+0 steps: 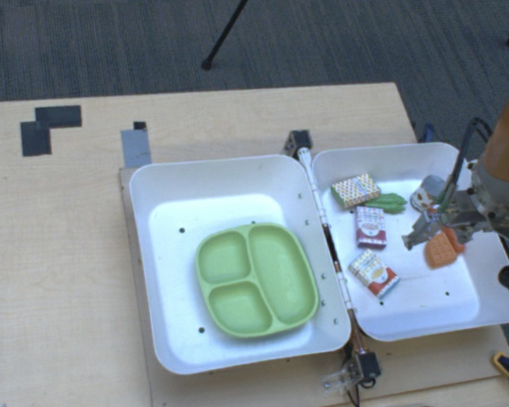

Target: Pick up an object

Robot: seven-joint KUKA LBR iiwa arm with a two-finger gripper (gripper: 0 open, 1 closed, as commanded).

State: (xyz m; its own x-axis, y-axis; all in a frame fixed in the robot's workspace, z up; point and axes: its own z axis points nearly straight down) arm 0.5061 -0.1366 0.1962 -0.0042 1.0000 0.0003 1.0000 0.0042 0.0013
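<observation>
Gripper [427,228] low over right bin [460,307], grip state impossible to tell. Orange object [442,250] right under it on bin floor. Green piece [384,202], three small packets [370,227] lie further left. Green divided plate [256,280] sits in left bin [165,253].

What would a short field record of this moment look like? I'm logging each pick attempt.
left bin: holds a green three-compartment plate
right bin: patterned box, green leafy item, dark red packet, small carton, orange item
claw: over the right bin, just above the orange item
claw state: cannot tell
held object: none visible
</observation>
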